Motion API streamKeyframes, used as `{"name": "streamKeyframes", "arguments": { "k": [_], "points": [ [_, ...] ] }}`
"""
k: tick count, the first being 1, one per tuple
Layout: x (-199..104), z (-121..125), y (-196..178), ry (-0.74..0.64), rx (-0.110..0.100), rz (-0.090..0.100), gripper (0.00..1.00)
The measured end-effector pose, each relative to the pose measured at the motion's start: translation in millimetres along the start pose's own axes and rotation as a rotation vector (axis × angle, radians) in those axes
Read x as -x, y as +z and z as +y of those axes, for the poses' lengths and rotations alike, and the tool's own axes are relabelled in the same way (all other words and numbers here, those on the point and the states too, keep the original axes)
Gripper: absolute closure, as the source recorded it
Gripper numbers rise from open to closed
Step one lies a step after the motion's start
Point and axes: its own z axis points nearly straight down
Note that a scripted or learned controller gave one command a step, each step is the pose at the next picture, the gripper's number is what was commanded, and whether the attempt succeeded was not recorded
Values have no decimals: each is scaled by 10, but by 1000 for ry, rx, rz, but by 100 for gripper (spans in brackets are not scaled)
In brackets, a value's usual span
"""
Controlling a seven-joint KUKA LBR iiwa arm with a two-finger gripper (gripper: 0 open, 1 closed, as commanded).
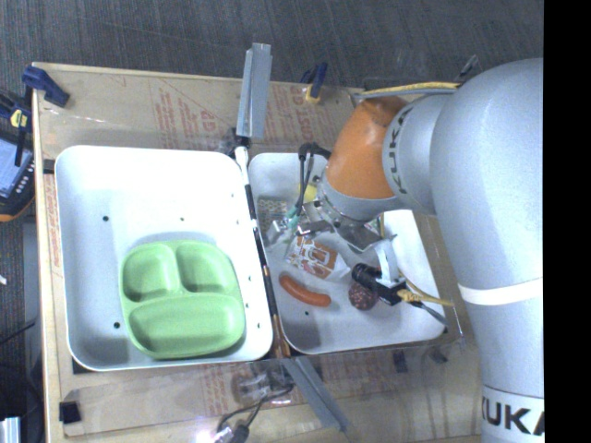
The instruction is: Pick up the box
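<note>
Wrist low over the right bin (420, 335), I aim my pincer (294, 227) at the box (312, 258) beside the sausage (305, 292); whether it is parted or clamped, I cannot tell.

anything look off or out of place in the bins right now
Nothing looks spilled or broken. The green tray lies flat in the left bin. In the right bin, the box sits tilted at an angle beside the sausage, with the gripper low over it.

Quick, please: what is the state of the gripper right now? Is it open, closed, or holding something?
Gripper: low in the right bin, just above the box; its state cannot be told.
</note>
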Motion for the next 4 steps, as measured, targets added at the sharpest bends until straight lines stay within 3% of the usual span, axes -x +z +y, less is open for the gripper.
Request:
{"name": "streamKeyframes", "arguments": {
  "k": [1, 2, 3, 4],
  "points": [
    [-27, 11, -97, -9, 0, 3, 100],
    [-15, 9, -102, -8, 0, 0, 0],
    [119, 491, 48, 133, -2, 8, 0],
    [454, -563, 55, 7, -2, 13, 0]
  ]
}}
